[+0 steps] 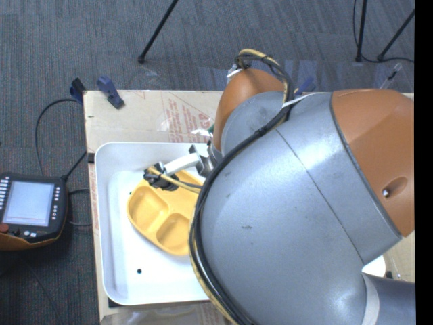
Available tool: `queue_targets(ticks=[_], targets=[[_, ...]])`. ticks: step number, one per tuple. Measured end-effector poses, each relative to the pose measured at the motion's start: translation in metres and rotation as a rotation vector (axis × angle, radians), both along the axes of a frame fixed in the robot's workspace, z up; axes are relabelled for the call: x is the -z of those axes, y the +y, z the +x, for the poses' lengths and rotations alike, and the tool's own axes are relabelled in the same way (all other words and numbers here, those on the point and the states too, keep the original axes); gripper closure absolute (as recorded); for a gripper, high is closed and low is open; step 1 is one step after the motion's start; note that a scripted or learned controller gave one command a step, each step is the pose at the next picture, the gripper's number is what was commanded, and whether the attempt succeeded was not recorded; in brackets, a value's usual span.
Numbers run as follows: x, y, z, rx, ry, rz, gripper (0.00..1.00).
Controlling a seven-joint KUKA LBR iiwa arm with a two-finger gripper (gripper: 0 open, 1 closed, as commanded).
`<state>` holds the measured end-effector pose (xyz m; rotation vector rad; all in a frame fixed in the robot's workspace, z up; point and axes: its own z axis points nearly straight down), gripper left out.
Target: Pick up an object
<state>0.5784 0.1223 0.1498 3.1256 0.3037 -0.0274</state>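
Observation:
A yellow divided tray [159,219] lies in the left white bin [108,181], with its right part hidden under the arm. My gripper [203,152] hangs over the tray's far edge, mostly covered by the big grey arm [298,208] with its orange band. I see nothing held. A small dark speck [139,271] sits on the bin floor near the front left corner.
The arm covers the right side of the bench, including the second bin. Brown cardboard [169,114] lies behind the left bin, with blue clamps [109,91] at its far left corner. A teach pendant [30,208] rests on the floor at left. Tripod legs [161,22] stand behind.

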Motion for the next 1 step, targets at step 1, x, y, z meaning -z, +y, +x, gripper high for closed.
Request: queue_targets(ticks=[1], targets=[[0.0630,0.0058,0.0101,-0.007,-0.014,0.003,1.00]])
